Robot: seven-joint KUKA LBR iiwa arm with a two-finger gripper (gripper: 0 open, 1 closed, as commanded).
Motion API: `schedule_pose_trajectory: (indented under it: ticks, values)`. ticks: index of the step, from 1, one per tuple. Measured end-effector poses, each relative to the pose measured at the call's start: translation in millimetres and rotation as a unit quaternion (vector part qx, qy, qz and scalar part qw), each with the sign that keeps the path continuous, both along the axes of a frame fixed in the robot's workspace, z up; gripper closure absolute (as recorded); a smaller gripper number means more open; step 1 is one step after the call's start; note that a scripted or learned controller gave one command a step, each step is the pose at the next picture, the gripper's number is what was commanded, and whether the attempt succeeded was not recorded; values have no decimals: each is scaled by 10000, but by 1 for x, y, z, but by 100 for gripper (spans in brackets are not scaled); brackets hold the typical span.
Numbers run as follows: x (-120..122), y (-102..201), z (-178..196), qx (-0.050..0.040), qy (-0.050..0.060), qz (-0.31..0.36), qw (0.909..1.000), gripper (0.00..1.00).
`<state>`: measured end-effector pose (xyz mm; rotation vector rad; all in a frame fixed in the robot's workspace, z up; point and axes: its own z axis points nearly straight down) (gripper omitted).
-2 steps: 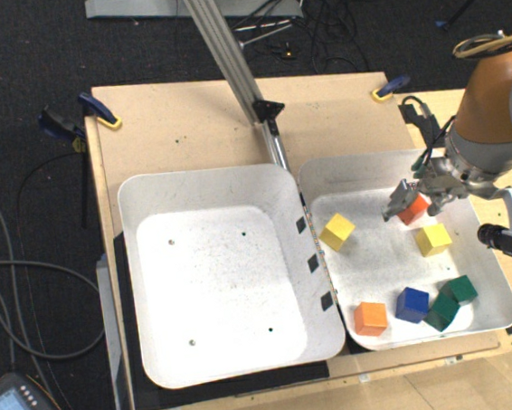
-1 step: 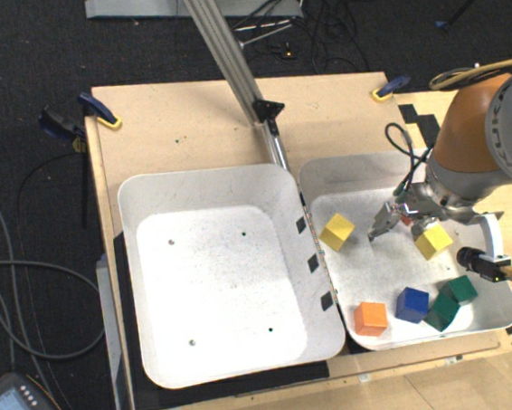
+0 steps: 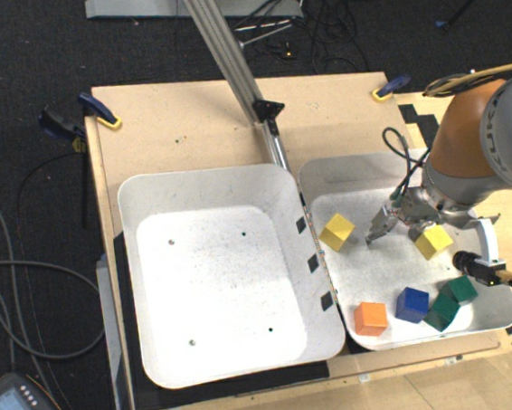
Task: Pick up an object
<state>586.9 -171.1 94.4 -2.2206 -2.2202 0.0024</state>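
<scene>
Over the right white bin | my gripper hung released beside a small yellow cube | seemingly light, rigid, smooth-faced | best pinched across opposite flat faces.

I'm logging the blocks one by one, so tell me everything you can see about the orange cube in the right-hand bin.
The small orange cube looks like a solid, matte block, its top face lighter than its shaded sides. It sits flat on the floor of the right white bin, near the bin's front left corner, close to the wall by the left bin. It stands apart from the blue cube to its right and nothing touches it. The gripper is farther back, well clear of it.
</scene>
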Motion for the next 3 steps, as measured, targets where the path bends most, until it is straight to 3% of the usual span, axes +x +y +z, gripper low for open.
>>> schedule_pose_trajectory:
  ticks: [1,3]
  values:
    - [1,-1,11,-4,-16,-5,10000,100]
    - [9,3,116,-10,-42,17,10000,100]
